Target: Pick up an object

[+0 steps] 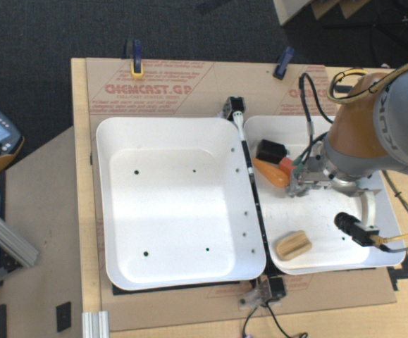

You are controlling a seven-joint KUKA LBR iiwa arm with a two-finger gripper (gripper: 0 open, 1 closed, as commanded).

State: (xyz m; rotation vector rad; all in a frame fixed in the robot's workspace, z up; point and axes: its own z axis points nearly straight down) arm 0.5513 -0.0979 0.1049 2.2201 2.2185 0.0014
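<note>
- The desk [154,83] is covered by a brown sheet with red print, and two shallow white bins are carried on it side by side.
- The left bin [168,203] is seen with small dark dots on its floor.
- The right bin [330,259] is entered from the right by the grey arm [394,118], whose orange band is seen above the wrist.
- The tool [299,183] is held low over the right bin, in its left half and towards the far edge.
- Whether the tool is released or clenched cannot be told, as its tip is hidden by its own body; nothing is seen to be grasped.
- An orange object [270,173], long and tapered, is laid on the floor of the right bin by its left wall, just beside the tool on the tool's left.
- A small red piece [286,165] is seen at the orange object's far end, between that object and the tool; whether it is touched by the tool cannot be told.
- A black block [271,150] is placed near the far-left corner of the right bin, just beyond the orange object.
- A tan block [293,245] is laid near the near-left corner of the right bin, well apart from the tool.
- Two blue clamps [136,51] are fixed along the far edge of the desk.
</note>
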